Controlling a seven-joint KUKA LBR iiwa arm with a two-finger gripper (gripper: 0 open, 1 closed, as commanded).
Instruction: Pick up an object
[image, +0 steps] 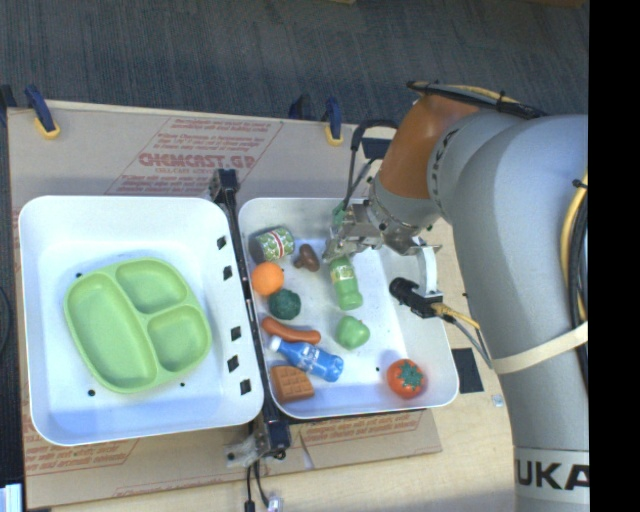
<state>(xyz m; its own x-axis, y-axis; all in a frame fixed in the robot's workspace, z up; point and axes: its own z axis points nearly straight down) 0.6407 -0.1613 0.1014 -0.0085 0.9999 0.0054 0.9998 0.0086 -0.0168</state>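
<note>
1. The grey arm (520, 250) reaches in from the right, its orange band (420, 150) sitting above the wrist, and it leans over the far part of the right bin (425, 345).
2. The gripper (345, 245) hangs low in that bin's far half, its tip right at the top end of a light green bottle (346, 284). From here I cannot tell whether the fingers are spread or closed, nor whether they have the bottle between them.
3. That green bottle lies lengthways on the bin floor, roughly in the bin's middle, pointing towards the far wall.
4. Just left of the gripper there is a small brown lump (307, 258), and further left a green can (272, 243) lying on its side near the bin's far left corner.
5. Along the left wall sit an orange ball (266, 278) and, just beside it, a dark green ball (287, 304).
6. Below those lies a red sausage (291, 331), with a blue bottle (312, 360) next to it and a brown waffle-like piece (289, 383) at the near left corner.
7. A green pepper (352, 332) rests just nearer than the green bottle, and a red tomato (405, 378) sits well apart at the near right corner.
8. The left bin (60, 225) holds a light green divided plate (137, 322) with three compartments, lying flat.
9. Both bins rest on a cardboard sheet (200, 150) on the bench.
</note>
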